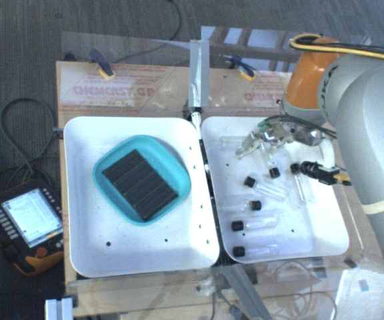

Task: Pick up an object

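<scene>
- Camera view: the worktop carries 2 white bins side by side.
- The left bin holds a teal dish with a dark ribbed rectangular pad lying in it at a slant.
- The right bin holds several small clear vials with black caps, scattered: one near the bin's middle, one just beside it, one below, one and one toward the near edge.
- The gripper hangs low over the right bin's far edge, near its left corner; I cannot tell its state.
- The clear tube bodies are faint against the white floor.
</scene>
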You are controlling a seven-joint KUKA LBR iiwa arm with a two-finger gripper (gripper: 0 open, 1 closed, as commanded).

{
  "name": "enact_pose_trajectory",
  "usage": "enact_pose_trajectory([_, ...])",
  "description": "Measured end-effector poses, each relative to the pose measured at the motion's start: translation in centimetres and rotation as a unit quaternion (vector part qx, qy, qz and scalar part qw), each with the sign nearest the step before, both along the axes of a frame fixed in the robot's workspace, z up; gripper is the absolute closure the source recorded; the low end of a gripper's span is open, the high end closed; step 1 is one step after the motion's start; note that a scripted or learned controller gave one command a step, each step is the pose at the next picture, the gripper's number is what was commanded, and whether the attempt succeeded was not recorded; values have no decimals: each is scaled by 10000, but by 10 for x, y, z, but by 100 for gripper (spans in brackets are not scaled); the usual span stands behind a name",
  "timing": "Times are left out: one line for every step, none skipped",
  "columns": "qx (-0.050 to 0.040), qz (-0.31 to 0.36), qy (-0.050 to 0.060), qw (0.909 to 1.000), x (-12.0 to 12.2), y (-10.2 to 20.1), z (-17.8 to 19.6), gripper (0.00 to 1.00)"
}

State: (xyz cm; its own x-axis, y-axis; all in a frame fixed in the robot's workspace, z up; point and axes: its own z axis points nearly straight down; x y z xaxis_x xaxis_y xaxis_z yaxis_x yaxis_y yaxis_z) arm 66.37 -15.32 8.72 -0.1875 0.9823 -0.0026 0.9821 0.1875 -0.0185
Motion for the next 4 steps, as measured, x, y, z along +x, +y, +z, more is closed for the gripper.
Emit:
enact_pose_trajectory([20, 1005, -138, 9948, -96, 6, 3, 0])
enact_pose_trajectory([16, 1267, -154, 9918, -43, 14, 2, 0])
enact_pose_trajectory([34, 1259, -162, 9919, -42, 15, 11, 100])
enact_pose_trajectory([35, 1259, -160, 9919, -42, 15, 11, 0])
